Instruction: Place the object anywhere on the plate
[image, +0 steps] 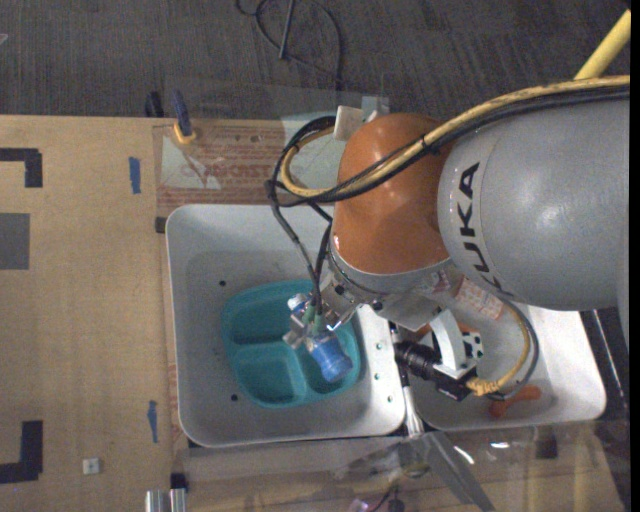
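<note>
A teal divided plate (268, 350) lies in the left white bin (195, 300). My gripper (314, 328) hangs over the plate's right side, reaching down from the big grey arm with the orange band. A blue object (331, 361) sits just below the fingertips, over the plate's right compartment. The fingers close around its upper end. I cannot tell whether the blue object rests on the plate or hangs a little above it.
The right bin (570, 390) holds an orange piece (512, 401) and a small white and black item (474, 347). The arm's body covers much of both bins. A wooden board (215, 160) with blue tape lies behind the left bin.
</note>
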